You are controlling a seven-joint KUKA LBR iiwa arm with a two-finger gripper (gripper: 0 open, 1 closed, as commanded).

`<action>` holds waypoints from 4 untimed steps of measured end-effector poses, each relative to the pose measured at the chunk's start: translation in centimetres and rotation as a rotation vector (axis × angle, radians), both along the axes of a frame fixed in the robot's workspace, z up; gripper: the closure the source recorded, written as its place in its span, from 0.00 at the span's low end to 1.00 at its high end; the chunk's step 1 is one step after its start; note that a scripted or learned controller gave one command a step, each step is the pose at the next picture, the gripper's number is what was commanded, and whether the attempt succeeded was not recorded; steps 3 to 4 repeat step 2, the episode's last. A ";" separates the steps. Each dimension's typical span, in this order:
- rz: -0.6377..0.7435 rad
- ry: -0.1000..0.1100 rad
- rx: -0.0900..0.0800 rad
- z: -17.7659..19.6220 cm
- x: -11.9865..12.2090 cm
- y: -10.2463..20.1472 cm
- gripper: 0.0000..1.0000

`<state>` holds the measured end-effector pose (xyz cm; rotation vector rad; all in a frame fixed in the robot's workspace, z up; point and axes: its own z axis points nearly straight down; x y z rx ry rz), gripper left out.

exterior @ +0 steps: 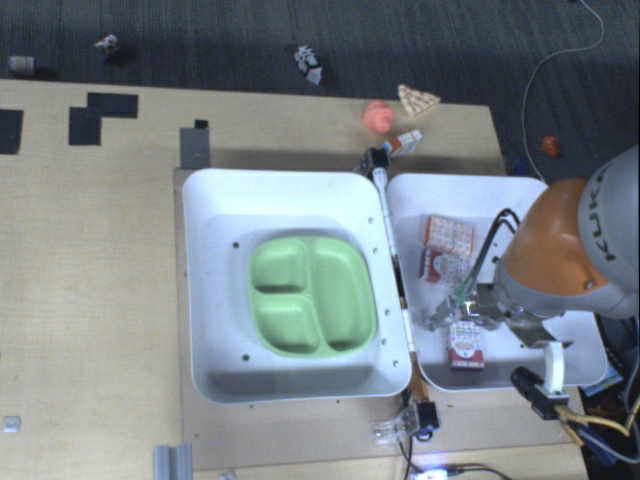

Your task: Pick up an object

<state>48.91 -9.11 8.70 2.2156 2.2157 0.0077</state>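
Observation:
In the right bin (520,190) lie two small items. A red and white packet (448,244) rests near the bin's middle, and a small red box (466,346) sits close to the front wall. My gripper (461,312) hangs low inside this bin, just behind the red box and in front of the packet. The grey arm with its orange band (548,248) reaches in from the right and covers the right part of the bin. I see nothing held in the gripper.
The left bin (205,268) holds a green divided plate (312,293). On the bench behind the bins lie a pink ball (378,116), a wedge-shaped toy (418,99) and a small tube (403,144). Cables run by the bench's front right corner.

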 end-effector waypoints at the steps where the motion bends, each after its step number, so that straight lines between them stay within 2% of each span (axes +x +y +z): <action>1: 0.002 -0.007 0.000 1.2 0.2 0.0 1.00; 2: 0.004 0.005 0.004 11.6 -0.1 8.8 1.00; 4: 0.004 0.005 0.004 11.6 -0.1 8.8 1.00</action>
